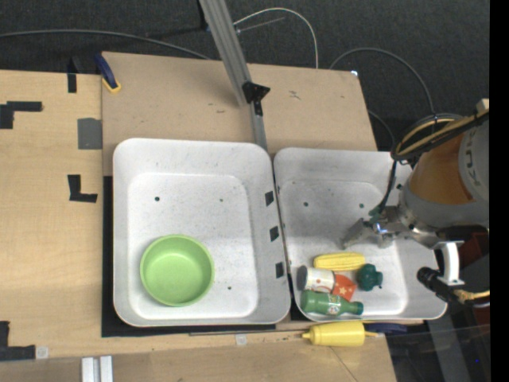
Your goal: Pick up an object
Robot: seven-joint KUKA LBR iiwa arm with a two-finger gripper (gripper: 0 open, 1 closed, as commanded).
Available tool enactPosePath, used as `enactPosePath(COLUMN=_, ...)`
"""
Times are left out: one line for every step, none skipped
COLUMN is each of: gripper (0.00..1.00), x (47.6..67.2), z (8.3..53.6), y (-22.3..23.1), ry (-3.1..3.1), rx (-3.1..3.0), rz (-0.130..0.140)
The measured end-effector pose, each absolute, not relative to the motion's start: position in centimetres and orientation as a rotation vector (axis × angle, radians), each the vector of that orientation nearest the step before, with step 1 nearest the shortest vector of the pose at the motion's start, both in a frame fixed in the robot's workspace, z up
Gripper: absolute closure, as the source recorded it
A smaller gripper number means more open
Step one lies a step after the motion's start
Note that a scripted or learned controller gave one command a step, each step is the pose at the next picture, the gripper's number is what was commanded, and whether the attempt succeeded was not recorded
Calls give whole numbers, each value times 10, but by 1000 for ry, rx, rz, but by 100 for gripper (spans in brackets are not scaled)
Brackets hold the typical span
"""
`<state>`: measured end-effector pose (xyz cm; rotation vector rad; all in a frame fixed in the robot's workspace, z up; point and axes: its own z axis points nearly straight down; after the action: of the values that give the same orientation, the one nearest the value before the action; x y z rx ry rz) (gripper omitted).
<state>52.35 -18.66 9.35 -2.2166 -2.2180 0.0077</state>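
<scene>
- While my arm reaches in from the right, my gripper (pixel 367 228) hangs over the right bin (pixel 318 177), above its middle and just up from the cluster of things at its near edge.
- Whether my gripper is apart or together I cannot tell; nothing shows between its fingers.
- Around the bins, a grey pole (pixel 225 38) slants down from the top of the view and ends at the seam between them.
- Thin cables (pixel 278 14) loop over the dark floor beyond the surface (pixel 183 102).
- A yellow bottle (pixel 337 334) lies on the surface just outside the right bin's near rim.
- Nothing stands between my gripper and the cluster below it.
- In the left bin (pixel 191 153) a green bowl (pixel 176 270) sits upright in the near left corner.
- In the right bin, all close together at the near edge: a yellow corn cob (pixel 339 261) lying crosswise, a white cup (pixel 316 279) on its side, an orange piece (pixel 344 286), a dark green object (pixel 368 277) to the right, and a green bottle (pixel 331 303) lying nearest the rim.
</scene>
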Motion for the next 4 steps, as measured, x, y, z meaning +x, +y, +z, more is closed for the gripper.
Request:
enactPosePath(gripper=0, x=524, z=90, y=-186, ry=-2223, rx=-2220, rz=2)
enactPosePath(gripper=100, x=524, z=100, y=-186, ry=-2223, rx=-2219, rz=2)
enactPosePath(gripper=100, x=525, z=144, y=-178, ry=-2225, rx=-2220, rz=-2)
enactPosePath(gripper=100, x=530, z=188, y=-174, ry=-2226, rx=-2220, rz=-2)
